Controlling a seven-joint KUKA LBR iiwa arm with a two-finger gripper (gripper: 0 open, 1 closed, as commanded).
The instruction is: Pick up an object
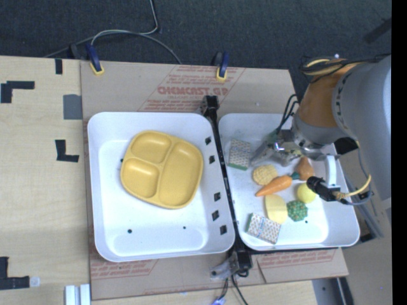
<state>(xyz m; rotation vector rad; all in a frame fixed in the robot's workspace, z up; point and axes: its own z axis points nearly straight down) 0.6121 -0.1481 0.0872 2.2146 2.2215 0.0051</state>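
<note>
Across the right bin [346, 234], the toy foods lie loose and bunched, easy to reach: a carrot [275, 185], a yellow wedge [275, 207], a green piece [297, 210]. Over them the tool [275, 149] hangs from the bent wrist; whether it is apart or together I cannot tell. Nothing looks held.

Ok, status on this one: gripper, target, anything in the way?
Gripper low in right bin, nothing visibly held. Nearest: yellow cracker-like piece and toy carrot. Crowded: checkered pad, lemon, broccoli close around.
</note>
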